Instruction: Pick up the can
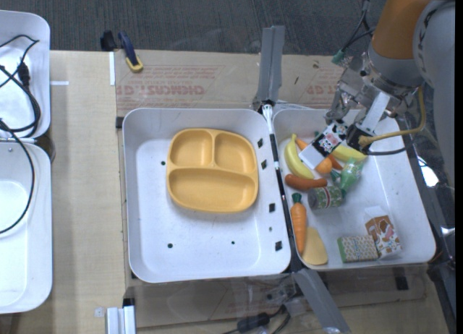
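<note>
Lying on its side near the middle of the right bin [405, 253] is the can [327, 197], a small one with a greenish, patterned label. A sausage [305, 181] lies just above it, to its left, and a green item [350, 174] touches its upper right end. A carrot [298, 222] points down the bin's left side just beside the can, with a pale yellow wedge [315, 247] below it. A banana [291, 157] curves along the upper left of the pile, next to a black and white carton [323, 146], a small orange piece [325, 166] and a yellow item [350, 154].

Nearer the bin's lower right corner, well apart from the can, sit a green packet [357, 248] and a small printed box [383, 233].

Above the pile, the gripper [350, 119] hangs over the bin's upper edge, close to the carton and apart from the can. Whether its fingers are spread or closed cannot be told, as wires and metal parts clutter that spot. The grey arm [419, 29] with its orange band enters from the top right.

To the left, the other white bin [145, 202] holds a yellow divided plate [213, 170], which lies flat in its upper middle.
</note>
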`<state>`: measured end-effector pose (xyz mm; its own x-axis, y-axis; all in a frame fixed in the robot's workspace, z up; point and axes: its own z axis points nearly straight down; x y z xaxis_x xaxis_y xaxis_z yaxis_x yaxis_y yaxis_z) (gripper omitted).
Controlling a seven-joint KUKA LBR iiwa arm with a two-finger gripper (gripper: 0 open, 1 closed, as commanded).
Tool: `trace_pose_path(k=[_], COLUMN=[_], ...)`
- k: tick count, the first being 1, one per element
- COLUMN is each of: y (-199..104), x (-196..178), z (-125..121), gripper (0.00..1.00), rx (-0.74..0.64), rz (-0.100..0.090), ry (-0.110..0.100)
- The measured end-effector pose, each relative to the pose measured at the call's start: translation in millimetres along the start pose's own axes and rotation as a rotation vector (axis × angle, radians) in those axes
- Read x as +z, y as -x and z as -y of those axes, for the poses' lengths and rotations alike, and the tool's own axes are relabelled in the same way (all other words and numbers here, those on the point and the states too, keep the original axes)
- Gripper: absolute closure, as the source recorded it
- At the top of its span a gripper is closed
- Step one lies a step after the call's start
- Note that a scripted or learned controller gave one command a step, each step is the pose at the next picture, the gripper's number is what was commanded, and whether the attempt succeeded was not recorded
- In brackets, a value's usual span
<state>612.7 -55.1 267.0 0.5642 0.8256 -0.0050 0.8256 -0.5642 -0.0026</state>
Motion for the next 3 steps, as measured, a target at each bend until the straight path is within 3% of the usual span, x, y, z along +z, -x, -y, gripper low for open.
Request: trace_pose_path(k=[1, 2, 3], y=[5.3, 43.8, 45.1], x=[77.2, 169.6, 174.9], z=[-58.6, -24.9, -21.9], gripper=[1.0, 1.0, 0.0], rx=[0.091, 0.27, 0.27], rz=[0.0, -0.01, -0.004], ry=[0.0, 0.011, 0.002])
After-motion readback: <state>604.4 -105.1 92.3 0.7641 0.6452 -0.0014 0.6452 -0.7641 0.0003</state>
